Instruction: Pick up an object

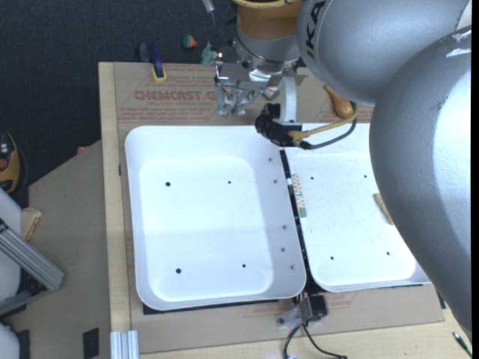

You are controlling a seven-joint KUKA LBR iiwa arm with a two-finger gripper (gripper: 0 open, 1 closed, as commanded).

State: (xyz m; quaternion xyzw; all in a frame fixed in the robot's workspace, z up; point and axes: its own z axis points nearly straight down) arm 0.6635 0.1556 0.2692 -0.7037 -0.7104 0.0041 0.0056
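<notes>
**Arm raised over the far edge of the bins**

The grey arm (404, 126) takes up the right side and top of the camera view, its big links covering much of the right bin (344, 223). The orange band (266, 2) sits at the top centre, just above the wrist.

The left bin (202, 215) lies open to view, a shallow white tray with a few small dark dots on its floor. Both bins rest side by side, touching along a dark seam, on a tan board (179, 96) printed with red lettering.

The gripper (233, 103) hangs over that board, just beyond the far rim of the left bin; whether it is spread or pressed together cannot be told from this angle, and nothing can be seen between its tips.

A tan flat piece (382, 208) lies in the right bin, partly hidden under the arm. A wooden-looking object (340, 103) lies on the board beyond the right bin. A black cable bundle (281, 132) dangles by the seam.
</notes>
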